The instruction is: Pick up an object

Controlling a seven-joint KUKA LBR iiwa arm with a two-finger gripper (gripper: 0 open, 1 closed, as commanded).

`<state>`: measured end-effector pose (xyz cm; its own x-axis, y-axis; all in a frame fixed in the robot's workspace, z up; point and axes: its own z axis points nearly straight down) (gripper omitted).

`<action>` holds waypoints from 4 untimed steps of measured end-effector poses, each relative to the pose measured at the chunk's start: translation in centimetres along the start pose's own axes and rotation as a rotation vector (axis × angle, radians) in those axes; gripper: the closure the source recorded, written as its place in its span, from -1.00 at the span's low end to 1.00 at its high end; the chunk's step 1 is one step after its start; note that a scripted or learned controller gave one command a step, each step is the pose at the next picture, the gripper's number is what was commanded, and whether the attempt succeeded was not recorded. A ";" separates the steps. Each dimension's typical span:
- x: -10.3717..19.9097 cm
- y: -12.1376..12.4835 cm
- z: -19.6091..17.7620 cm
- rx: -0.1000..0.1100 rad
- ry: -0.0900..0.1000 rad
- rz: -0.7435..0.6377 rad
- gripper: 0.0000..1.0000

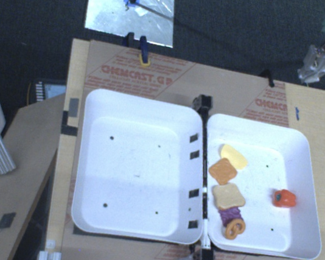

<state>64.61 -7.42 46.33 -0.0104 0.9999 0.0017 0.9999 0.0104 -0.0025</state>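
Flat toast-like pieces [228,196], a round red tomato [283,198] and a pretzel [234,228] are lying in the right bin [306,153]. The gripper [318,67] is hanging above the bench's far right corner; whether its claw is apart or together, I cannot tell.

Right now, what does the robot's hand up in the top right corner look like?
The hand looks like pale grey metal, blurred, with a boxy silver-grey body above it. A small reddish-orange spot shows on that body, and thin dark cables run by it. Finer markings are too blurred to tell.

Printed in red on the cardboard sheet [160,70] under the bins: "CHEMCAST", readable at upper left, followed by unclear characters; repeated at upper right, slanted and partly cut off. Nothing else legible.
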 end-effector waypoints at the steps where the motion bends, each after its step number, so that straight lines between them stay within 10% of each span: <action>1: 8.7 -0.7 11.8 0.007 0.001 -0.001 1.00; 2: 11.7 -7.4 1.1 -0.015 0.002 0.001 1.00; 3: 8.0 -15.4 -7.8 -0.015 0.000 0.012 1.00; 4: 18.0 -15.9 1.7 0.004 -0.001 -0.004 1.00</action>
<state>48.55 10.42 44.66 -0.0139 0.9999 0.0011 0.9999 0.0139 -0.0065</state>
